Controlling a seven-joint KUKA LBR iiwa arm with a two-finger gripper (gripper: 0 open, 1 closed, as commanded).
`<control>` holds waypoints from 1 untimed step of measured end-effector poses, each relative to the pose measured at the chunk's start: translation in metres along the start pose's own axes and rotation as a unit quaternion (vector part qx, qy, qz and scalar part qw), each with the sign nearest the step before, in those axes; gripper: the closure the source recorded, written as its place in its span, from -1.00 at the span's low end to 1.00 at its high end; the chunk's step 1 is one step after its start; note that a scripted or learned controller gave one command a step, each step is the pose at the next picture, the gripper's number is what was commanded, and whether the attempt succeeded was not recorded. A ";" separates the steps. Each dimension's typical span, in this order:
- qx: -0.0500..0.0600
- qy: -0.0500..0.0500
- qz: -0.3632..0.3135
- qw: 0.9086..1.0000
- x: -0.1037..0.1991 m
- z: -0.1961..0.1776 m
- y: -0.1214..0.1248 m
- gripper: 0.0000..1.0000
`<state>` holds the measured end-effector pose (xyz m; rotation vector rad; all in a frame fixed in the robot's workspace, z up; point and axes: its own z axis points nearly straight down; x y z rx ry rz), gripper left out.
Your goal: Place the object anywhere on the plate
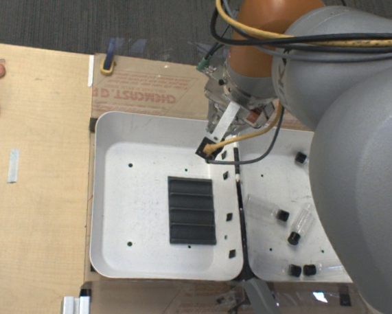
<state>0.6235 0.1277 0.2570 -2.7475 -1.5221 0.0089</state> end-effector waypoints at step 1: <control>-0.001 0.000 0.056 0.998 0.033 -0.028 -0.057 1.00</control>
